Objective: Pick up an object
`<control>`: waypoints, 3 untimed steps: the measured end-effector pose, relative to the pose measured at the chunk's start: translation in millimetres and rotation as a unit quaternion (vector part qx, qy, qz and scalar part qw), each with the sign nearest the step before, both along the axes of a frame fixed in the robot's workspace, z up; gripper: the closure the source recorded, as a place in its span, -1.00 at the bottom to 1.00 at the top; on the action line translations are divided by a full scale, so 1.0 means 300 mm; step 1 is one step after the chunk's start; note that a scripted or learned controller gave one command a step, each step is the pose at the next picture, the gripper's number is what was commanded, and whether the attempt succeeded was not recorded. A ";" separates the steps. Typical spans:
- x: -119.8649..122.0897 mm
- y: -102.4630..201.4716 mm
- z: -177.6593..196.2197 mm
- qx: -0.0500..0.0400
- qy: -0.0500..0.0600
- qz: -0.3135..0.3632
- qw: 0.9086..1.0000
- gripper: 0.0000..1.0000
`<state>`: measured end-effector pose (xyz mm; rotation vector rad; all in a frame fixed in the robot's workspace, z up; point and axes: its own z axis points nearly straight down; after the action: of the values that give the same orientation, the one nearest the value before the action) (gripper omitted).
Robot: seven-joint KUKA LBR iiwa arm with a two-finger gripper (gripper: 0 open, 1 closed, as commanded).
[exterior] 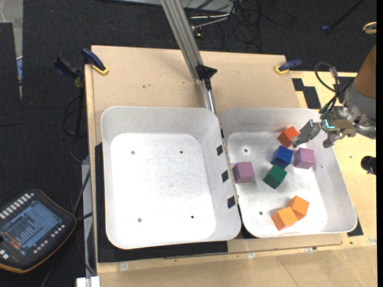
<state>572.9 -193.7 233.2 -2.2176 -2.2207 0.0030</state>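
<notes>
The right bin [335, 220] holds several small blocks. An orange block [288, 135] lies near its far side, with a blue block [282, 155] and a purple block [304, 158] just below it. A green block [275, 176] sits under the blue one, and a second purple block [243, 171] lies near the bin's left wall. Two orange blocks [291, 212] rest together at the front. My gripper [318, 135] hangs open above the bin's upper right part, just right of the orange block, with nothing between its fingers.
The left bin [114, 160] stands beside the right one. A metal pole [185, 34] slants down from the top to the seam between the bins. A teach pendant [30, 229] lies at the lower left, off the bench.
</notes>
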 end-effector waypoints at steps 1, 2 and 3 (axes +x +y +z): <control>0.003 0.000 0.007 -0.001 -0.002 0.001 1.000 -1.00; -0.001 -0.006 -0.138 0.000 0.000 -0.001 1.000 -1.00; 0.024 -0.007 -0.296 0.000 0.000 -0.001 1.000 -1.00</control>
<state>580.1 -195.8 144.4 -2.2195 -2.2192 0.0038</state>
